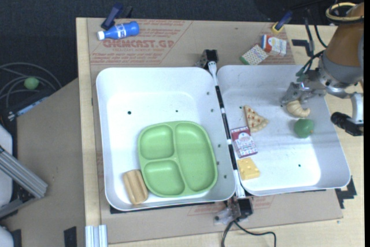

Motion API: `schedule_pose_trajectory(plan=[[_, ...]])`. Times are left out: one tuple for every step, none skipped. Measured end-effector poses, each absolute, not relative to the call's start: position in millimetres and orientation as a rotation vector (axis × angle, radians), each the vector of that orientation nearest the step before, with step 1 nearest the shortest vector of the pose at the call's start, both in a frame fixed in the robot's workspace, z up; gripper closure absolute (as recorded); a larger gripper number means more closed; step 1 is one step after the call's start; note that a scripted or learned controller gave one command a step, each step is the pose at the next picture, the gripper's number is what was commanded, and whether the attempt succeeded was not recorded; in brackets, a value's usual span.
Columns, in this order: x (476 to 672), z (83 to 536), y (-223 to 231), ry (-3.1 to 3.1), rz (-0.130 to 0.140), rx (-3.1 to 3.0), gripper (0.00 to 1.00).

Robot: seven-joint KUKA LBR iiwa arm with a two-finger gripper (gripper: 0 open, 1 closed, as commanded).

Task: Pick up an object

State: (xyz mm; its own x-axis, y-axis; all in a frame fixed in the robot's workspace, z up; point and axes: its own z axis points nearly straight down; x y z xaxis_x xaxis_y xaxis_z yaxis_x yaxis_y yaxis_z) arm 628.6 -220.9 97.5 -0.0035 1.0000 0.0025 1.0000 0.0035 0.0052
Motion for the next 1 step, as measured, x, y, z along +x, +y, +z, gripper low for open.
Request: schedule_pose_trajectory(plan=[[623.2,84.7,-112.6,2.227,0.002,2.22,1.0]])
